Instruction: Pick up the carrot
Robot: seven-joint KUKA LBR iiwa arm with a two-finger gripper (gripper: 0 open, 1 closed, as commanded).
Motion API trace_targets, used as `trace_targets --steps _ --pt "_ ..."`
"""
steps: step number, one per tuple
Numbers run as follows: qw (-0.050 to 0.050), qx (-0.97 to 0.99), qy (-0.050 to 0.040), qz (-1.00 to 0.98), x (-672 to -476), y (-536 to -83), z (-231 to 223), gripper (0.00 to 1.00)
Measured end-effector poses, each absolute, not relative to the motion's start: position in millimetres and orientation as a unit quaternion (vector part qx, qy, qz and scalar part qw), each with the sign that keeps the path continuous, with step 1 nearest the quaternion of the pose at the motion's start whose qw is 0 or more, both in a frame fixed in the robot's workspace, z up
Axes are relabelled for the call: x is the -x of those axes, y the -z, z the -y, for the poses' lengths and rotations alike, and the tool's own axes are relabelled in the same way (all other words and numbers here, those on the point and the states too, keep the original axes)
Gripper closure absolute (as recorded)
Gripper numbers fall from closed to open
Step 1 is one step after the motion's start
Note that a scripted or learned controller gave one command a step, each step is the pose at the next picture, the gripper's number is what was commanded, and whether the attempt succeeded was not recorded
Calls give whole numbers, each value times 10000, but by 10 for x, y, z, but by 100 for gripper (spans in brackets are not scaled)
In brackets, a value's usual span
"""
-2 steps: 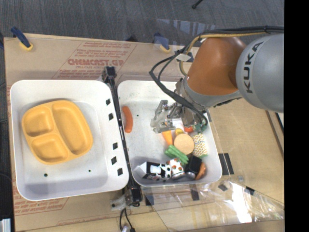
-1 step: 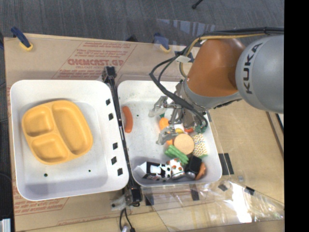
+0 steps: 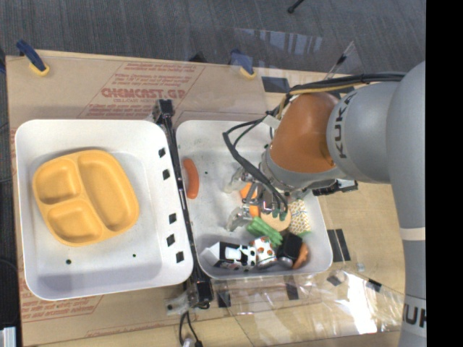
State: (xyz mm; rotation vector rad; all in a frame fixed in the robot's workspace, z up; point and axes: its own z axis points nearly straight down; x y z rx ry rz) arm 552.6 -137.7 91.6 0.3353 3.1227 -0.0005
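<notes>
Inside the right bin (image 3: pixel 217 132), the gripper (image 3: pixel 251 207), its grip state unclear, hovers over toys; the left bin (image 3: pixel 29 266) holds 1 yellow tray (image 3: pixel 85 195).

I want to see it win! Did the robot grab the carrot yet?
Not yet. The carrot lies on the right bin's floor by its left wall, untouched. The gripper hangs over the toy pile, apart from the carrot. Reaching, gripping and lifting remain.

Robot lab: arm (image 3: pixel 376 136), clamped bench (image 3: pixel 108 85)
</notes>
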Motion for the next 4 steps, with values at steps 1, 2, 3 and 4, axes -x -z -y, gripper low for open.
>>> trace_targets --steps 1,2,3,4 --pt "19 -1020 3 -9948 -5545 -1024 1356 100" --pt "16 -1017 3 -9948 -5545 -1023 1354 0" --pt "37 -981 7 -9952 -5563 -1130 1343 100" --pt "34 -974 6 -9952 -5562 -1127 1340 0"
